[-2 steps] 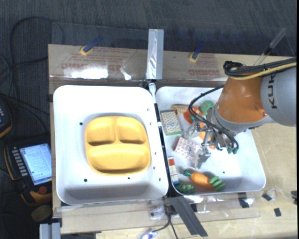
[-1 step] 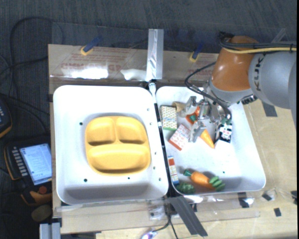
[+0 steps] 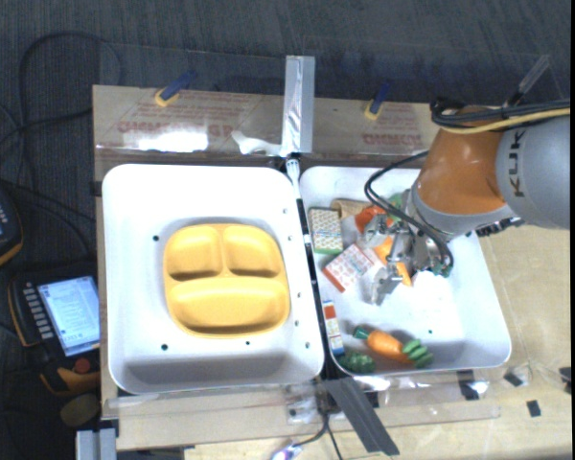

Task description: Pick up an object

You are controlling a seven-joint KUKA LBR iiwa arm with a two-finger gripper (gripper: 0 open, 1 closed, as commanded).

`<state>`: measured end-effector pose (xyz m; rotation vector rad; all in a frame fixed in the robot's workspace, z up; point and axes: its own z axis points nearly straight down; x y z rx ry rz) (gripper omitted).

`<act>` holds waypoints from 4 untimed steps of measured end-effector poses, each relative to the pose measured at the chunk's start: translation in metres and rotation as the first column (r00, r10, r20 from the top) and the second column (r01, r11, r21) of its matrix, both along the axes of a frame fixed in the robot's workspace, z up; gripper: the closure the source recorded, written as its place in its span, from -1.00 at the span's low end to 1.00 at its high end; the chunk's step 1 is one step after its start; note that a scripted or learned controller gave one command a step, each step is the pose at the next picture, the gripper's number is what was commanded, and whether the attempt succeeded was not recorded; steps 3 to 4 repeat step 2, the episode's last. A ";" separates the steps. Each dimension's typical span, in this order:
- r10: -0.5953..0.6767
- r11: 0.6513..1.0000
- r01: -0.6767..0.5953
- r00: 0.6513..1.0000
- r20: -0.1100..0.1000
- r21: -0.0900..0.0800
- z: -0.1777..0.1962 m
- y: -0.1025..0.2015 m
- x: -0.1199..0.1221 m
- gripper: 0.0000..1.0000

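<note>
My gripper (image 3: 391,278) hangs low over the middle of the right bin (image 3: 479,324), below the orange wrist band. Just left of it lies a red-and-white packet (image 3: 346,265), very close to the fingers. Small orange pieces (image 3: 372,222) sit under and behind the wrist. A toy carrot (image 3: 387,344) with green ends rests near the bin's front wall. A greenish patterned packet (image 3: 325,227) lies by the divider. Nothing shows clearly between the fingers.
The left bin (image 3: 134,333) holds a yellow divided tray (image 3: 226,277). A blue-and-white tube (image 3: 330,326) lies along the right bin's left wall. Black cables loop from the arm over the right bin's back edge. A pendant and a tablet lie left of the bench.
</note>
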<state>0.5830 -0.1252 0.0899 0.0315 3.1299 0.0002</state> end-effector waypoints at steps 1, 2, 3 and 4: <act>0.001 1.000 -0.001 1.000 0.008 -0.001 0.011 0.001 0.003 1.00; 0.000 1.000 0.000 1.000 0.007 0.000 0.011 0.001 0.002 -1.00; 0.000 1.000 0.000 1.000 0.007 0.000 0.011 0.001 0.002 -1.00; 0.000 1.000 0.000 1.000 0.007 0.000 0.011 0.001 0.002 -1.00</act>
